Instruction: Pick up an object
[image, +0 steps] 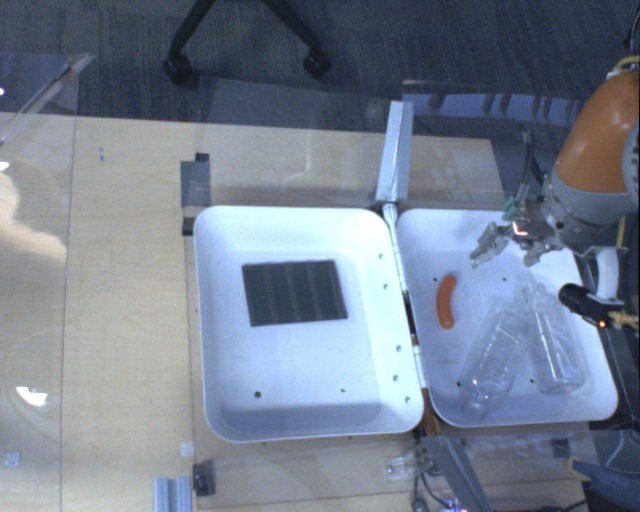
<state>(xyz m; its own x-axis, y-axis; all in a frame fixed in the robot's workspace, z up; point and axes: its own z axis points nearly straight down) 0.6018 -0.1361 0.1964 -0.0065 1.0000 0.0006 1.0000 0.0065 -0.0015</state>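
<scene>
Orange sausage-shaped piece (446, 301) lies below-left of the gripper (511, 245), whose spread jaws hang over the right bin (430, 235).

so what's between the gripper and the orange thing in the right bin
Nothing: in the camera view, only bare white bin floor separates the gripper from the orange object.

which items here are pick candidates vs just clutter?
Job-relevant: gripper, above the right bin; orange sausage-shaped object; two clear plastic bottles, lying side by side in that bin.

Lying about: dark ribbed mat in the left bin; office chair base on the floor.
</scene>
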